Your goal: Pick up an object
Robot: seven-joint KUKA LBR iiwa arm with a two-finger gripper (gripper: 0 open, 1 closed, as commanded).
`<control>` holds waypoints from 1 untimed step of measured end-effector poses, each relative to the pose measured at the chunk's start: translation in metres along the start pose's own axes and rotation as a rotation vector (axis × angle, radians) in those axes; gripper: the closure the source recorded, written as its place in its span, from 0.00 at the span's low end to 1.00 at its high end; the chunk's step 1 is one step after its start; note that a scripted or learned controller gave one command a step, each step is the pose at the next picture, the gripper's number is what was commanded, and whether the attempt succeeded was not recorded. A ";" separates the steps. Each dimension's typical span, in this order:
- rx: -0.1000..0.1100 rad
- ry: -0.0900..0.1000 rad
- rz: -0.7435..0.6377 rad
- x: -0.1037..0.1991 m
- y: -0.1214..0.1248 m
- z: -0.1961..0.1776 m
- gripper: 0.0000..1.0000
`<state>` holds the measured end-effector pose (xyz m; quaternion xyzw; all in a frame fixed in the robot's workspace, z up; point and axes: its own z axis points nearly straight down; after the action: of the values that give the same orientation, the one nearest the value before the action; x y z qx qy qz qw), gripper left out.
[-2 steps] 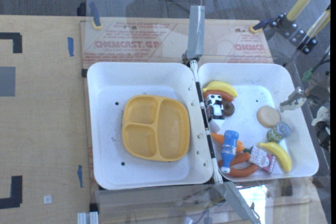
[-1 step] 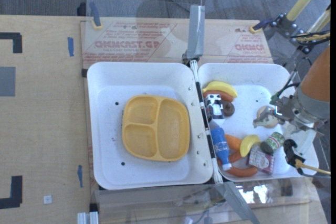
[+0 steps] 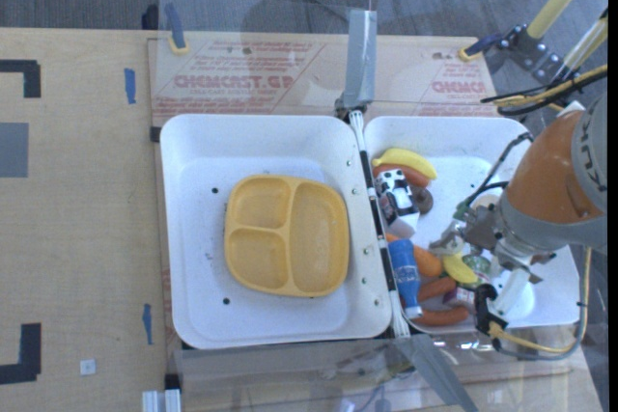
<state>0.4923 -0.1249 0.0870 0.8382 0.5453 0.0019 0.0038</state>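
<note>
the objects lie heaped along the left side of the right bin (image 3: 463,132) — a yellow banana (image 3: 404,160) at the top, a dark-and-white toy (image 3: 396,193) just below, then a blue tube (image 3: 403,273) upright along the wall, with orange and red pieces (image 3: 436,289) beside it.

Left bin (image 3: 183,207): holds the divided plate (image 3: 287,234), near its middle.
Right bin (image 3: 550,304): just beside the left bin, on its right.
Banana (image 3: 406,161): at the far end of the right bin.
Bottle (image 3: 404,273): along the right bin's left wall, nearer than the banana.
Arm (image 3: 550,188): over the right bin's right side.
</note>
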 end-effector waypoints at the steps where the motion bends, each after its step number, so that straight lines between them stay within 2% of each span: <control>1: -0.002 0.001 0.005 -0.001 0.002 -0.009 1.00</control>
<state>0.4936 -0.1268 0.0957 0.8395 0.5434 0.0029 0.0044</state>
